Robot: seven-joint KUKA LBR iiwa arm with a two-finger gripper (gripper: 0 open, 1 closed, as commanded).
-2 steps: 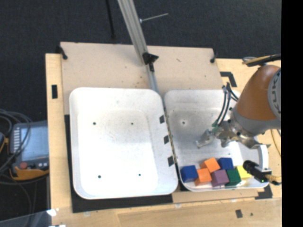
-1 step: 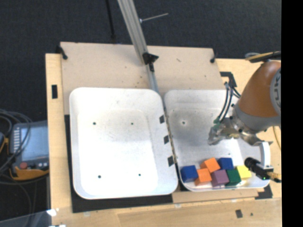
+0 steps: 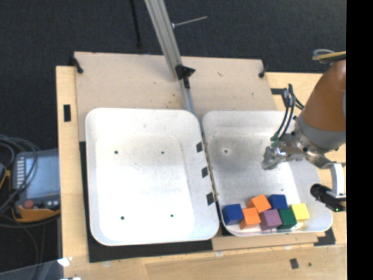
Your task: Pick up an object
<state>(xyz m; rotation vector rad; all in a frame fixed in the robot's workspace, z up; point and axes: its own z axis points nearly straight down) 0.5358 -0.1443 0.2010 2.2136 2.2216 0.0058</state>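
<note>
Blocks (image 3: pixel 265 211): clustered at near edge of right bin (image 3: pixel 233 127); blue, orange, purple, green, yellow, touching one another. End effector (image 3: pixel 271 158): above bin floor, farther back, well apart from blocks; grip state not discernible. Left bin (image 3: pixel 99 121): beside right bin on table (image 3: pixel 134 69).

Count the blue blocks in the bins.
2, both in the right bin near its front edge: one blue block at the left end of the cluster, another blue block behind the green block. Others may hide beneath.
</note>
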